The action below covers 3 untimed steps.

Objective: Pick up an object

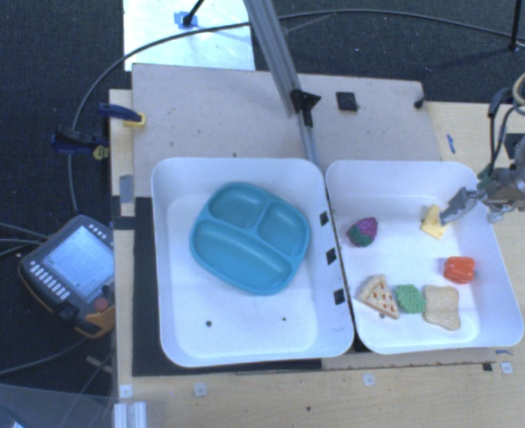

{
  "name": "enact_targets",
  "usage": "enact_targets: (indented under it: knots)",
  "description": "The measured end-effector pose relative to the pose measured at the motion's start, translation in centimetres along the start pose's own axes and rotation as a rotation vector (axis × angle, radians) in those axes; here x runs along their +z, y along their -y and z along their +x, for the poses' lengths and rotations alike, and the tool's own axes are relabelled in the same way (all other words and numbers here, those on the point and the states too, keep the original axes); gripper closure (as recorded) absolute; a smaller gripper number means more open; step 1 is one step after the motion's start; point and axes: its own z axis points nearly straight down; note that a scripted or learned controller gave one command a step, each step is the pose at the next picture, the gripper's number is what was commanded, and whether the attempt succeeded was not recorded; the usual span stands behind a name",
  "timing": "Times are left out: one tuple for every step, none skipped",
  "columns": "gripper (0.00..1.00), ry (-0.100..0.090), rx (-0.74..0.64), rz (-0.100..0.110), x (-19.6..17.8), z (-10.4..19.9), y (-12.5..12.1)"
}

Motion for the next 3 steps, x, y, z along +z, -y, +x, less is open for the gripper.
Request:
enact_targets:
  knots:
    - [0.0,-0.001,0.002,0.002,4.2,-0.1,-0.3]
    - [0.0,-0.002,0.002,0.004,10.5,0.3,-0.2]
    - [0.0,0.0,0.002,-0.002,13.2,0.3,-0.4]
